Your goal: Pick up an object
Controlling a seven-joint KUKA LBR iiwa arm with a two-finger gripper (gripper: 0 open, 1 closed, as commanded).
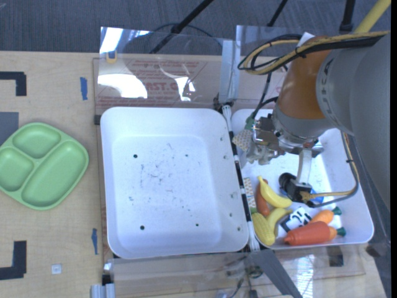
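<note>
Overhead, the gripper is hanging over the right bin, apart from the heap of objects

Seen in the camera view, the arm (360, 85) is reaching in from the right, with its orange band bending over the right bin (356, 194). The gripper (265, 146) is hanging over the upper left part of that bin, close to the wall beside the left bin (167, 179). From this angle I cannot tell whether it is open or closed.

The objects to pick are lying crowded in the right bin's lower left corner, below the gripper in the view and apart from it. A banana (273, 195) is lying at a slant on top of the heap. A reddish-orange piece (258, 198) is pressing against the bin wall beside it. A yellow corn cob (267, 226) is lying just below the banana and touching it. To the cob's right, a black-and-white item (301, 218) is sitting between the cob and a large carrot (312, 233). The large carrot is lying along the bin's lower wall with its green tip pointing right. A smaller carrot (324, 216) is resting just above it, and a blue piece (317, 198) is peeking out a little higher.

On the bench (49, 92), well apart to the left of both bins, a green divided plate (40, 163) is sitting.
</note>
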